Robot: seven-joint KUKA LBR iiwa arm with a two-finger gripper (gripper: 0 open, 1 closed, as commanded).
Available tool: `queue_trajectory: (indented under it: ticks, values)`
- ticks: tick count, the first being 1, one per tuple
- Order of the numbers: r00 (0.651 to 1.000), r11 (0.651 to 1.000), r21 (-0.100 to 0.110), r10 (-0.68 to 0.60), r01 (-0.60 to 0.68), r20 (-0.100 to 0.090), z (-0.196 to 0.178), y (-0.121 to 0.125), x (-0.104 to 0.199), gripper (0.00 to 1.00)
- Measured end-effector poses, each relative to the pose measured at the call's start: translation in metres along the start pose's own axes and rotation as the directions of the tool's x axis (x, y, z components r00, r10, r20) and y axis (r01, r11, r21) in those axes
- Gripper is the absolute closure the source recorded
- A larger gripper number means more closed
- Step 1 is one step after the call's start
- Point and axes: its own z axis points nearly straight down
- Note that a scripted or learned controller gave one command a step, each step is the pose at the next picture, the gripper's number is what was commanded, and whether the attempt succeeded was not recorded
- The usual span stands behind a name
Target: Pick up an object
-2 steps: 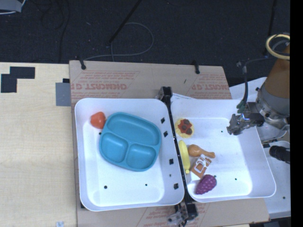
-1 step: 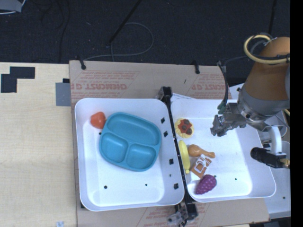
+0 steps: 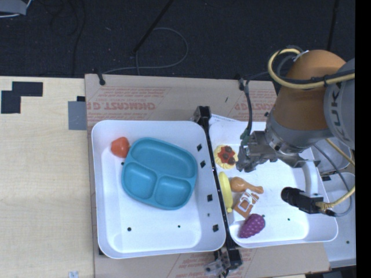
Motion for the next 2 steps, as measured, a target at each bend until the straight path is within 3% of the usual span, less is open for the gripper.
queue_trajectory:
  ticks: [2]
  values:
    - [1.000,1.000,0.003,0.001,-0.001,0.001,0.033,-0.010,0.100,1.00]
